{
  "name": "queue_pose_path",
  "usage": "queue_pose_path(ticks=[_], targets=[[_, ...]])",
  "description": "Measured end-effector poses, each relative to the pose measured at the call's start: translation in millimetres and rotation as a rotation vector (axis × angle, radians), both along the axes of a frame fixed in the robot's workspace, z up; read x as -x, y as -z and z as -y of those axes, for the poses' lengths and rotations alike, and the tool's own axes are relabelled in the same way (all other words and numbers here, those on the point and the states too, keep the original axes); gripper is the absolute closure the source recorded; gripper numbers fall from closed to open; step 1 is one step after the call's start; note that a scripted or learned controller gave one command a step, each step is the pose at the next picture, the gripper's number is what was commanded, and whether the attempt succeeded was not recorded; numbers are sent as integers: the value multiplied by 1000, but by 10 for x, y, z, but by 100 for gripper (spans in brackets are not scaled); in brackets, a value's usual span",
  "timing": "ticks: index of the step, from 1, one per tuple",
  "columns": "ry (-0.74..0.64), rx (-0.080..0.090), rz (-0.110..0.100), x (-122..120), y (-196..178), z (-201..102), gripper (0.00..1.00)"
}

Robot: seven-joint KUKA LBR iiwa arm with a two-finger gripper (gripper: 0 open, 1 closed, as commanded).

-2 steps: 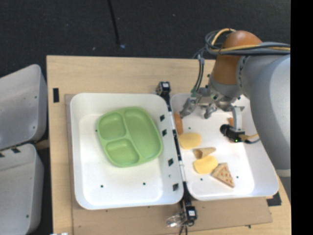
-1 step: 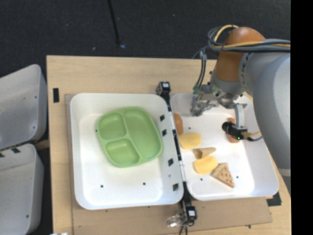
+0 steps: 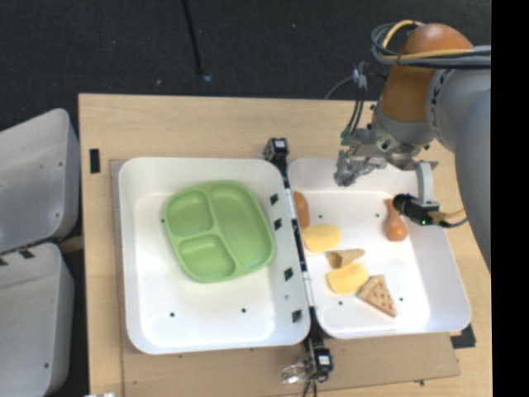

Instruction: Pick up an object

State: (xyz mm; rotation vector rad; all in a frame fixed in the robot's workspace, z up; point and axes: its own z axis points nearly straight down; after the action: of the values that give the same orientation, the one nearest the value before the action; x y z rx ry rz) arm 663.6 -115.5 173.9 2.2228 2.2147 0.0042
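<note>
Robot gripper (image 3: 357, 170), finger state unclear, hangs over rt bin's (image 3: 442, 304) far-left corner w/ food toys nearer camera; best to drop straight onto yellow piece (image 3: 321, 237), clear of divider.

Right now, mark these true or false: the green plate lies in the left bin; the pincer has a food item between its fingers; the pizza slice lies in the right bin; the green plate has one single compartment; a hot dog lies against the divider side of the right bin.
1. The green plate lies in the left bin. True.
2. The pincer has a food item between its fingers. False: it hangs over the right bin's far end, with nothing between them.
3. The pizza slice lies in the right bin. True.
4. The green plate has one compartment. False: it has three.
5. A hot dog lies by the right bin's divider side. True.
</note>
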Motion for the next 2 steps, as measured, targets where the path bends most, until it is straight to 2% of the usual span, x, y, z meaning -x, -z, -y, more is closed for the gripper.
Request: queue_pose_path(ticks=[2], targets=[[-5,1,2,-14,-987,59,100]])
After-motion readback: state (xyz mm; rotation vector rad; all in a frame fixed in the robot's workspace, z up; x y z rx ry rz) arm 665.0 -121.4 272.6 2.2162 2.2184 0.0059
